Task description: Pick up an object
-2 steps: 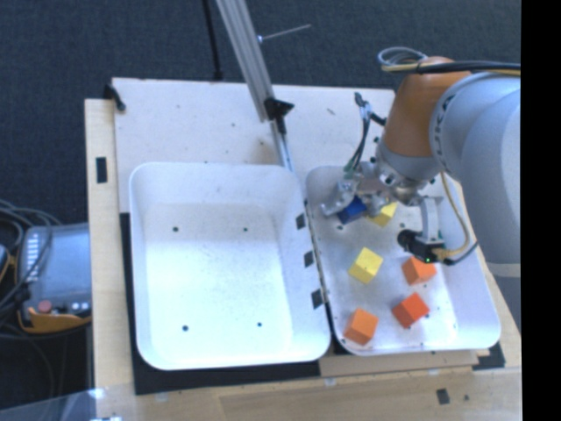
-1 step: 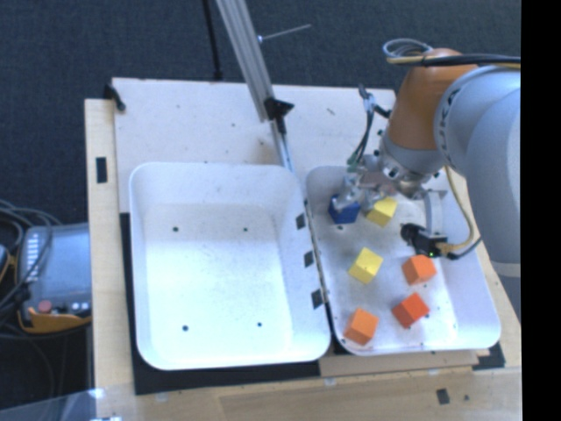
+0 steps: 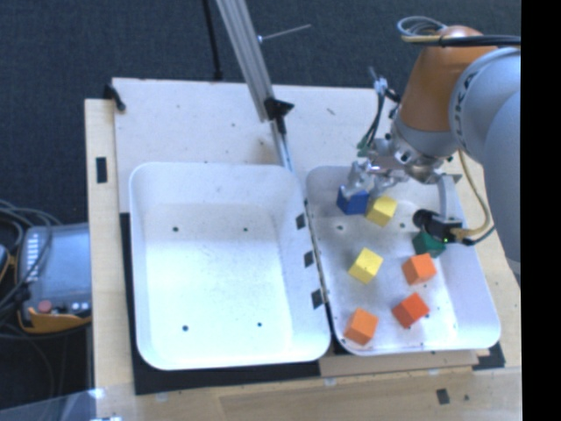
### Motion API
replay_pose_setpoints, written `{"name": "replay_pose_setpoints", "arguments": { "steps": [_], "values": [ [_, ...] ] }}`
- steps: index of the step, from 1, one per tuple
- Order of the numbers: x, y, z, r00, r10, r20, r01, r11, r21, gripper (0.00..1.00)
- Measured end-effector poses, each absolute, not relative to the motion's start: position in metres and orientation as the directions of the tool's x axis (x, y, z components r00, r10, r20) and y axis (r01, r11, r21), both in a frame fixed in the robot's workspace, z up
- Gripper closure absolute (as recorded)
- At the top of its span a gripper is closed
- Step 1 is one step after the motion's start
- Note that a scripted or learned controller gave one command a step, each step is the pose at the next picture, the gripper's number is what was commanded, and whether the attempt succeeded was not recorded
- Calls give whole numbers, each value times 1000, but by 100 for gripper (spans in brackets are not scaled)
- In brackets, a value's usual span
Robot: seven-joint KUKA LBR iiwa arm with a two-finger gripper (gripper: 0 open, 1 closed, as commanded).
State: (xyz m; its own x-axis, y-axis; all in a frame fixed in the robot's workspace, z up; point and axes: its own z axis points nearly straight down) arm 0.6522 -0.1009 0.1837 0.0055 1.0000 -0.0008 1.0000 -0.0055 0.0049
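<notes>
1. White bins, count two, side by side on the bench [image 3: 184,117]. The right bin [image 3: 469,318] contains the blue block; the left bin [image 3: 219,261] lies to the left of the blue block.
2. Blue block [image 3: 352,203], count one. It lies in the upper left corner of the right bin and serves as the landmark for all the entries below.
3. Yellow blocks [image 3: 382,210], count two. The first lies just beside the blue block, on its right. The second yellow block [image 3: 366,264] lies below the blue block, apart from it.
4. Orange blocks [image 3: 419,269], count three. The first lies below and to the right of the blue block. A redder orange block [image 3: 410,309] lies further below it. The third orange block [image 3: 361,325] is well below the blue block, near the bin's bottom edge.
5. Green block [image 3: 429,243], count one. It lies to the right of the blue block, beyond the first yellow one, and is partly covered.
6. Blocks in all: seven, all in the right bin.
7. Pincer [image 3: 359,185], count one, on the grey arm [image 3: 478,86] with its orange band. It is low, directly above the blue block and close to it. Whether it is apart, together or clamped on the block cannot be told.
</notes>
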Motion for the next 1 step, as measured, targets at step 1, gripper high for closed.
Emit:
{"name": "replay_pose_setpoints", "arguments": {
  "steps": [1],
  "values": [
    [653, -102, 223, 2, 1000, -1, 1000, -2, 3, 100]
  ]
}}
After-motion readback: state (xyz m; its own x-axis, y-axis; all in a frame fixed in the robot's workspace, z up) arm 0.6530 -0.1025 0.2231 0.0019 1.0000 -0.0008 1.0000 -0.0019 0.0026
